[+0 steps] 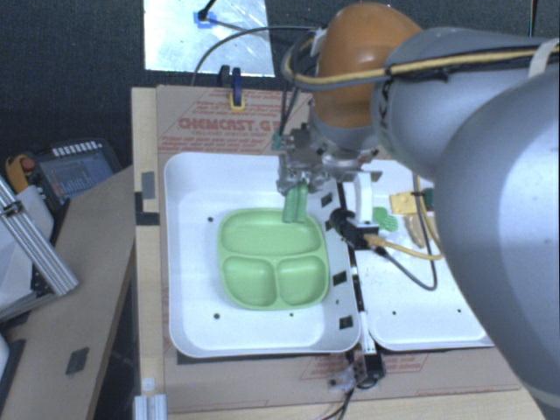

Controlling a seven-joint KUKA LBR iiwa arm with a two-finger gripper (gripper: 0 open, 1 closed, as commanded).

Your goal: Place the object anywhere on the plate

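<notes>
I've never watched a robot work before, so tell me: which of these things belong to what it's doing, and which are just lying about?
Part of the job:
- green plate with three compartments, in the left bin
- green object at the gripper, hanging above the plate's far edge

Just lying about:
- right bin
- yellow piece and small green piece in it
- control pendant at far left

A robotics lab: a teach pendant (74, 171) and aluminium extrusion (35, 243) beside the bench
</notes>
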